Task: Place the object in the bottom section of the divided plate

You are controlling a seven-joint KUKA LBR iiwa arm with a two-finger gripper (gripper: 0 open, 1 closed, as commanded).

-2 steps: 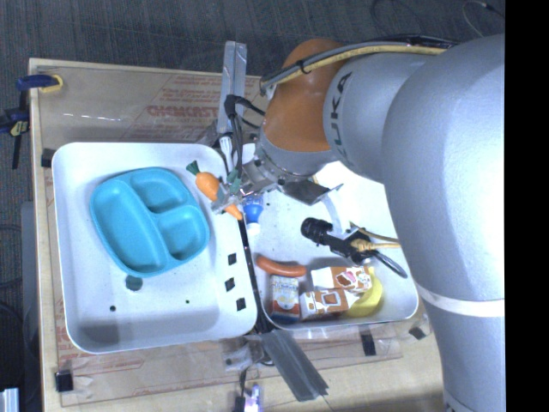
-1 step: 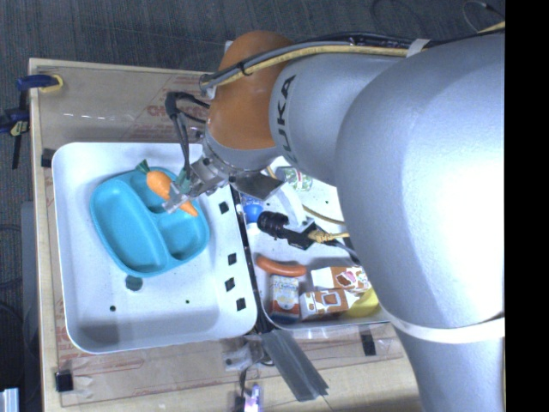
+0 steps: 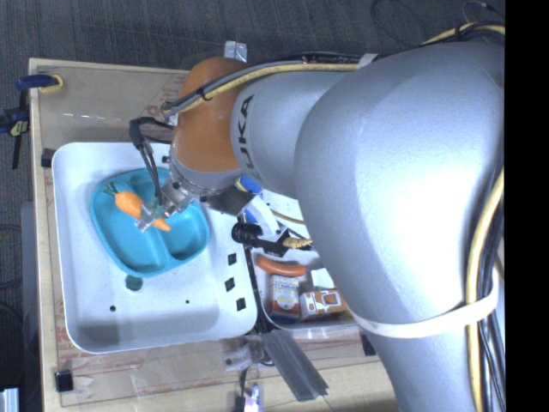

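A blue divided plate (image 3: 141, 243) lies in the left white bin (image 3: 86, 307). An orange toy carrot (image 3: 129, 202) with a green top rests in the plate's upper-left part, its thin end running toward the plate's middle. My gripper (image 3: 156, 221) hangs over the plate's centre, its tips right at the carrot's thin end. The big grey arm (image 3: 386, 187) with the orange band covers most of the right side.
The right bin (image 3: 270, 312) is mostly hidden under the arm; a sausage-like item (image 3: 279, 265), small packets (image 3: 296, 299) and a black tool (image 3: 257, 234) show in it. A small dark spot (image 3: 133, 283) lies on the left bin's floor below the plate.
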